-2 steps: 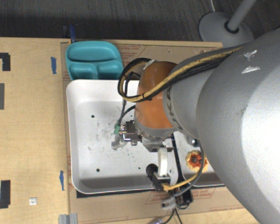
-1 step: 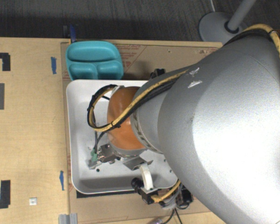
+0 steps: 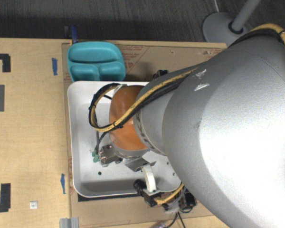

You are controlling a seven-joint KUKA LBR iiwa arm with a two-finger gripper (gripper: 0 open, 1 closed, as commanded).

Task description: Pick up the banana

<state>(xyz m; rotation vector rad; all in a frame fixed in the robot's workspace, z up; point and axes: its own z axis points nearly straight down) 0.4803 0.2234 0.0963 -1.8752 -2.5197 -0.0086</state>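
The grey arm (image 3: 218, 127) reaches in from the right and covers most of the white bin (image 3: 80, 175); its orange band (image 3: 123, 122) sits over the bin's middle; black and yellow cables (image 3: 102, 108) loop out beside the band toward the bin's left wall; the gripper (image 3: 100, 156) hangs low near the bin's left side, above the white floor; a teal tray (image 3: 96, 61) lies just beyond the bin's far edge, on the tan bench (image 3: 28, 127).
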